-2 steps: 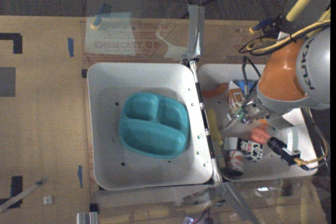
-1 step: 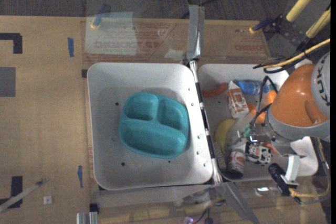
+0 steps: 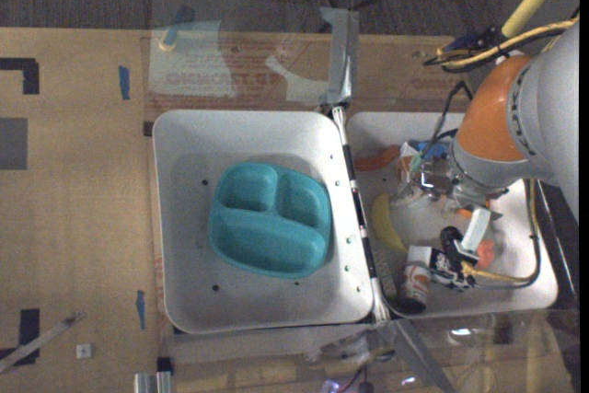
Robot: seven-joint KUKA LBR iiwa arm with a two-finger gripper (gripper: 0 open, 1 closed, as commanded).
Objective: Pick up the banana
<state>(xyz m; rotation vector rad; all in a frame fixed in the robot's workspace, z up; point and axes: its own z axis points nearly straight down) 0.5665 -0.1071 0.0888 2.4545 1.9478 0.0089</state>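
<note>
The banana lies in the right bin against its left wall, just beside the gripper (whether that is spread or pressed together we cannot tell). We fear a miss: the wall and the can nearby crowd the approach.

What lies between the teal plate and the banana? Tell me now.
Camera view: only bare white floor of the left bin and the adjoining walls separate the teal plate from the banana.

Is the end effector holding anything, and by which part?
Cannot tell: the end effector is over the right bin beside the banana, its tip too blurred.
</note>
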